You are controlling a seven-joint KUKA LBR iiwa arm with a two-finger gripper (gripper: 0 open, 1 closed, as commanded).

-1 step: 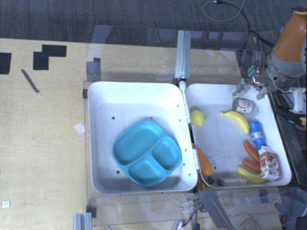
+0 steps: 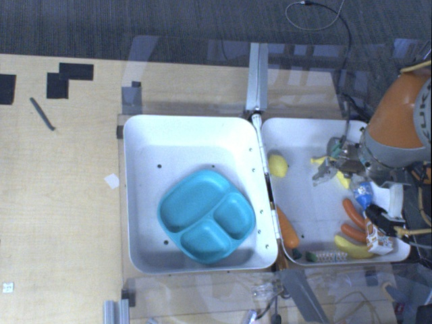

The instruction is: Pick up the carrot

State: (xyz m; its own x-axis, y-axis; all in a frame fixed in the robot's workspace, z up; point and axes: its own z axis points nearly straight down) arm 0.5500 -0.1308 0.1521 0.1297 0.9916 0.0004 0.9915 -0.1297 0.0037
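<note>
The carrot (image 2: 287, 228) lies against the right bin's (image 2: 300, 193) left wall, well apart from the empty, part-open hand (image 2: 329, 164), so a finger could jam on that wall.

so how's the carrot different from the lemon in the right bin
The carrot is orange, long and tapered; the lemon is yellow and rounded. The carrot lies against the bin's left wall near the front corner; the lemon sits further back. The lemon is nearer the gripper. Both lie in the right bin, untouched.
</note>
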